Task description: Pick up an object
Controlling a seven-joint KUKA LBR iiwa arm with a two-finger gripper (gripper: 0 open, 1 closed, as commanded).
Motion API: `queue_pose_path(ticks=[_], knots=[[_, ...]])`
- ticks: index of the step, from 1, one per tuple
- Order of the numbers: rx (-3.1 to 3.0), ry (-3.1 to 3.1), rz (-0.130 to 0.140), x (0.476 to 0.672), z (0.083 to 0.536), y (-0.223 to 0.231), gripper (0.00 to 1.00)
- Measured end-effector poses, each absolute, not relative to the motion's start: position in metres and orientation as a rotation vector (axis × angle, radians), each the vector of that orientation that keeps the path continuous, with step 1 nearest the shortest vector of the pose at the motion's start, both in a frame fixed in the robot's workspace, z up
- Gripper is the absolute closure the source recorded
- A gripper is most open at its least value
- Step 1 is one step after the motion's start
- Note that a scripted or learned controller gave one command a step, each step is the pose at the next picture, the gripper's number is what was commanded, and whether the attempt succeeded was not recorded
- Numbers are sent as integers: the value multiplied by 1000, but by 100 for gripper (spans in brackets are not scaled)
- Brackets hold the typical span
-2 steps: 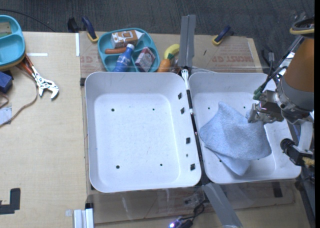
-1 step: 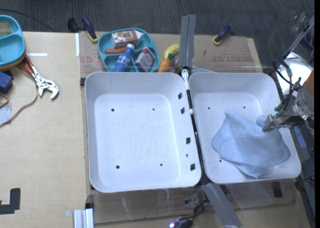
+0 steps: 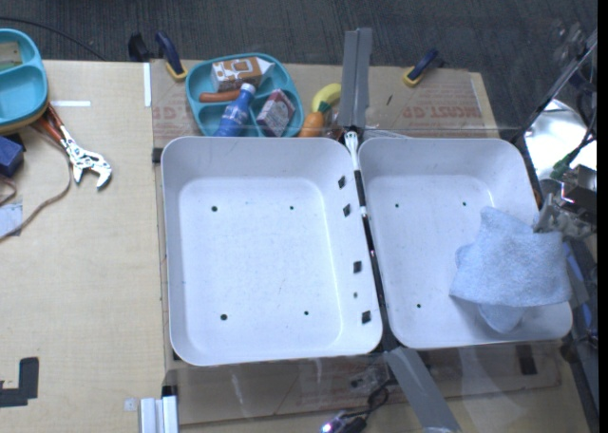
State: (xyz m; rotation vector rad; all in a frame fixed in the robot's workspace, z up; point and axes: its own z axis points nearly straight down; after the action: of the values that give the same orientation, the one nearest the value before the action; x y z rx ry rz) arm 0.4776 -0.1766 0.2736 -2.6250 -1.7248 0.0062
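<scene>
I see the crumpled pale blue cloth point(image 3: 511, 265) lying in the right white bin point(image 3: 427, 175), against its right wall. The gripper point(image 3: 560, 217) sits at the cloth's upper right edge; I can't tell its state. Beyond, a teal tray point(image 3: 204, 99) rests on the counter point(image 3: 85, 279).

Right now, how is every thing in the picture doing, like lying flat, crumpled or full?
Light blue cloth: crumpled, lying in the right bin's near right corner.
Right bin: holds the cloth.
Left bin: sits flat beside the right bin.
Teal tray: filled with small items.
Wrench: lying flat on the bench.
</scene>
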Motion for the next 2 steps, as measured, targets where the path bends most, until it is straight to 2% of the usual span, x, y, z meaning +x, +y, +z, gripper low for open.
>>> queue_pose_path(ticks=[1, 2], knots=[[-2615, -1736, 6, 477, 229, -115, 100], [-2903, -1199, 7, 478, 239, -115, 100]])
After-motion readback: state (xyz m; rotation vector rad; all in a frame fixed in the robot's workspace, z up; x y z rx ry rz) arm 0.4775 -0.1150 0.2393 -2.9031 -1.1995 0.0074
